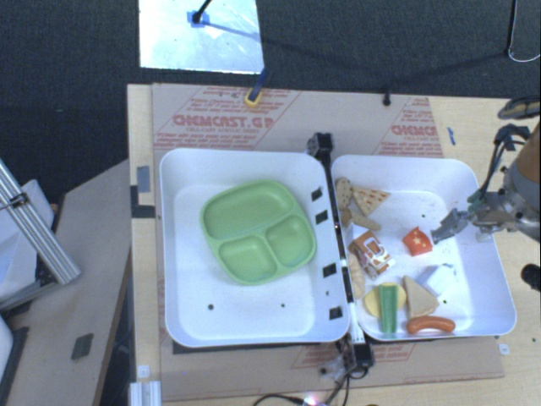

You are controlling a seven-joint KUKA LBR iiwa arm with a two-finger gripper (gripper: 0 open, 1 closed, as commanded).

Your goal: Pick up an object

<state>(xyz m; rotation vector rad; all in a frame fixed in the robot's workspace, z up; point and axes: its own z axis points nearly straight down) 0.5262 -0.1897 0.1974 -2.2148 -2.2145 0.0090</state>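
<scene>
Gripper (448, 227) beside glossy red chunk (417, 241)

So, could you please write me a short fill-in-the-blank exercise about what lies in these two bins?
1. The green tray lies in the ____ bin.
2. The tray has ____ compartments.
3. The gripper is over the right bin, just right of a small ____ object.
4. The sausage lies near the right bin's ____ edge.

Missing words: left; three; red; front
</scene>
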